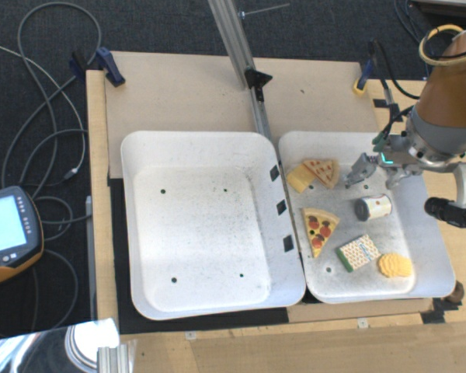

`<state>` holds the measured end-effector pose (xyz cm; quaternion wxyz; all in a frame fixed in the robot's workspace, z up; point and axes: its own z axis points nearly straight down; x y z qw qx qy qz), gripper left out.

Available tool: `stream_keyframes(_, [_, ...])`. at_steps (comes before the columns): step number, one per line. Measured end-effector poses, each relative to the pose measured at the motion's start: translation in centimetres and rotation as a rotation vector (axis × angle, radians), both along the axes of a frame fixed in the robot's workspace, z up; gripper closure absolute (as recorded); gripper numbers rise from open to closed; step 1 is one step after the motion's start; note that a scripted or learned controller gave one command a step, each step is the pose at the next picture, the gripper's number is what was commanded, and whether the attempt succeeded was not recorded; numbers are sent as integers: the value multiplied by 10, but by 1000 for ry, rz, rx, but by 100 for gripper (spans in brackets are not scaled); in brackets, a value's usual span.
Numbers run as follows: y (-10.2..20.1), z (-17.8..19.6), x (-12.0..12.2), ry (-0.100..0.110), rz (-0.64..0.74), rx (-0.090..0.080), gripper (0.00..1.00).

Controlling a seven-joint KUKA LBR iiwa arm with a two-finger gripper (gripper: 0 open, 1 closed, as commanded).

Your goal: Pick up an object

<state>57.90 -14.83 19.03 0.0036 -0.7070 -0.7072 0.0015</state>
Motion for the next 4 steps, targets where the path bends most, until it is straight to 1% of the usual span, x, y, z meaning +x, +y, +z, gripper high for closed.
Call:
stream_keyframes(1, [0, 3, 1, -6, 0, -1, 0])
stream_keyframes(2, [6, -57, -3, -1, 0, -1, 0])
stream_keyframes(3, [7, -99, -3, -5, 0, -2, 0])
stream_keyframes(4, [7, -87, -2, -8, 0, -2, 100])
